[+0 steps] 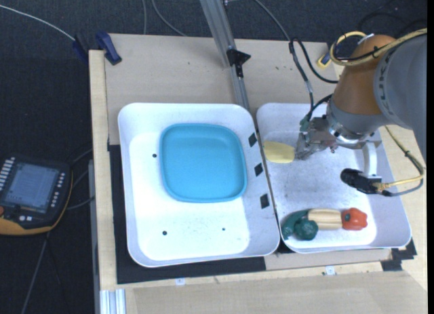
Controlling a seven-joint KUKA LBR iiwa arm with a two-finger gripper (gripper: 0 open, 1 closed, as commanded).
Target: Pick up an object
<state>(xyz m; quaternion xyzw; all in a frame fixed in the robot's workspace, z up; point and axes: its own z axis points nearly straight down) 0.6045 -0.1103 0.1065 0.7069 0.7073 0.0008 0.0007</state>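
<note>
In the right bin [390,221] a pale yellow rounded object [277,152] lies near the left wall. My gripper [303,148] hangs low in that bin, its tip right against the yellow object's right end. Whether the object sits inside the gripper is hidden by the gripper body. Along the bin's near edge lie a dark green object [299,228], a tan cylinder [325,219] and a red object [354,219], in a row and touching one another.
The left bin [139,190] holds a blue square plate [203,161]. A slanted metal pole [220,24] rises behind the bins. A black connector with a yellow cable [361,180] hangs off the wrist over the right bin.
</note>
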